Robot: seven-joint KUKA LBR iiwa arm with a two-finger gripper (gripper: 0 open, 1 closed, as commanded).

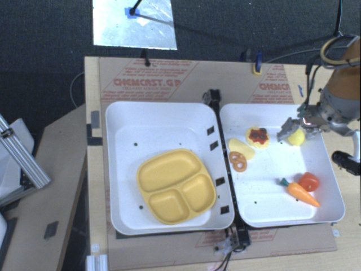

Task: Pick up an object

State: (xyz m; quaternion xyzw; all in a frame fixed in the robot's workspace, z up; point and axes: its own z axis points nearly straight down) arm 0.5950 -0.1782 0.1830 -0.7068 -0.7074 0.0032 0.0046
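Camera view has the gripper (294, 130) low over the right bin (333, 208), at its far right corner, fingers apart around a yellow lemon (296, 137); whether they touch it cannot be told. A good grasp would center the lemon between them, close firmly since it looks round and slippery, then lift straight up clear of the wall.

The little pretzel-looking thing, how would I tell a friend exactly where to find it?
Start at the right bin, the one holding small toy foods. Look along its left wall, about halfway up, for the pale yellow slice. The pretzel lies touching that slice's lower edge: a small orange-brown twisted ring with holes, unlike the solid carrot, the red tomato and the round yellow piece with a red top.
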